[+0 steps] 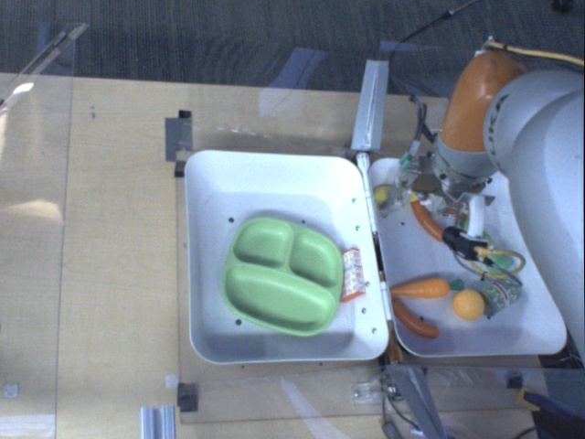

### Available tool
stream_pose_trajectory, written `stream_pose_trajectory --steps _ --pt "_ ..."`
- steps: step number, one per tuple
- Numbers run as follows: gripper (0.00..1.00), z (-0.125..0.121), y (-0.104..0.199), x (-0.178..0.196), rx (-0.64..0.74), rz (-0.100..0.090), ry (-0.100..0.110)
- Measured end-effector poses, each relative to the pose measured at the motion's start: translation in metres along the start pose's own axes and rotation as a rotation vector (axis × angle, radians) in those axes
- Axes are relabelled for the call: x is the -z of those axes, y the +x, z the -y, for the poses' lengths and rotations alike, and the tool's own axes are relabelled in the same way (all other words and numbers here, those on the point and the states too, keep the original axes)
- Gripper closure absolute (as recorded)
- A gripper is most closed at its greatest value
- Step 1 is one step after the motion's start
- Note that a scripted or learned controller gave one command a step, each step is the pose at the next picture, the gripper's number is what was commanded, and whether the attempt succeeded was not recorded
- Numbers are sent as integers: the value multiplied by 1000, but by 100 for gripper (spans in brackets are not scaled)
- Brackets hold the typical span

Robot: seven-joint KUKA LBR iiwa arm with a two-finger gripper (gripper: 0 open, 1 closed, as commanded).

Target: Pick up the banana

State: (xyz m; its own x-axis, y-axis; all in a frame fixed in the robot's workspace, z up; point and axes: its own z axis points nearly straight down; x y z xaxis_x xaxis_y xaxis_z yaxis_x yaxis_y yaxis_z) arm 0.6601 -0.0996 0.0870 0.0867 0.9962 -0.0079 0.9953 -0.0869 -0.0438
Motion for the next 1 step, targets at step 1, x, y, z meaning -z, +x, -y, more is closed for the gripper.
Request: stream_pose_trajectory --steps 1 --pt "0 0 0 0 15 0 1"
